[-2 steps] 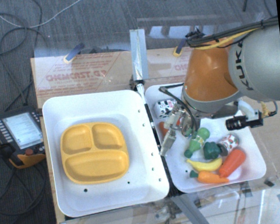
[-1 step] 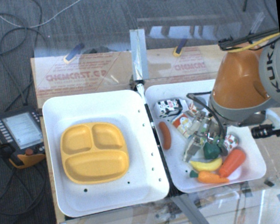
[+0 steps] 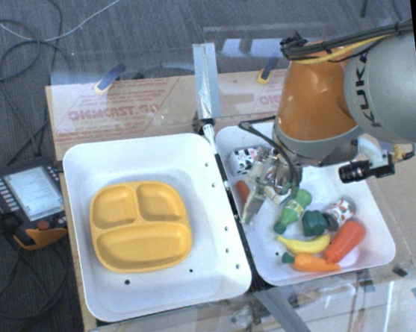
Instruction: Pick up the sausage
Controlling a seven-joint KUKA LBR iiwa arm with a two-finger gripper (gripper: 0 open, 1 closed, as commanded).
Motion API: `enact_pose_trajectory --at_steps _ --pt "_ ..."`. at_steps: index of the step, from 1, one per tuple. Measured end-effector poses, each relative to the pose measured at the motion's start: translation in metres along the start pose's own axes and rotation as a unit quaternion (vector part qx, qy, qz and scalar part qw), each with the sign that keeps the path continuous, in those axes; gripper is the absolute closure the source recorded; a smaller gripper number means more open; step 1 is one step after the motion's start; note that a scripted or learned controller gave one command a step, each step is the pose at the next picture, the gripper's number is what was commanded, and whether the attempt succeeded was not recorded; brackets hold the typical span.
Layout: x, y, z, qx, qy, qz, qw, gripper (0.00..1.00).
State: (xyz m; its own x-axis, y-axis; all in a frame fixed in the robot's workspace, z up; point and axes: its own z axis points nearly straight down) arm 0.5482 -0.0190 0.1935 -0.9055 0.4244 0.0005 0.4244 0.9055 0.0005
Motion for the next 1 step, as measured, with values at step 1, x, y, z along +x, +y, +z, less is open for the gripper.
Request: enact_pose_trajectory --at_steps 1 --pt "-0.0257 -0.0802 0.0639 0.001 0.001 -0.030 0.9996 0.00"
